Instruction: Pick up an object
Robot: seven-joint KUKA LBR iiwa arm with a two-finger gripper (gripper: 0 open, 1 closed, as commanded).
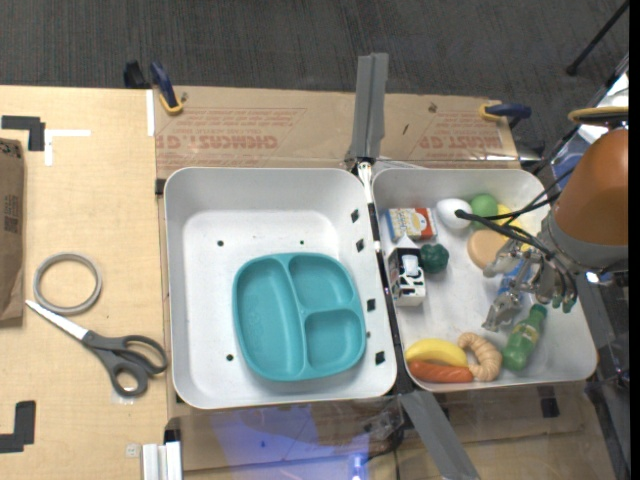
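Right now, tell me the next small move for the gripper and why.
Probably lower straight down a little. The gripper hangs over the right bin, beside the green bottle, with nothing visibly held. Whether it lines up on the bottle is hard to tell.

Left bin [190, 228]: holds a teal divided plate [300, 315], lying flat near its front edge.
Right bin [570, 363]: banana [437, 351], red pepper [440, 372] and shrimp [485, 353] along the front edge; green bottle [523, 340] near the front right corner; milk carton [411, 224], white egg [454, 212] and green ball [484, 206] by the back edge.
Tool [503, 311]: low in the right bin, just beside the green bottle.
Desk [80, 198]: scissors [105, 343] and tape roll [67, 282] near the left edge.
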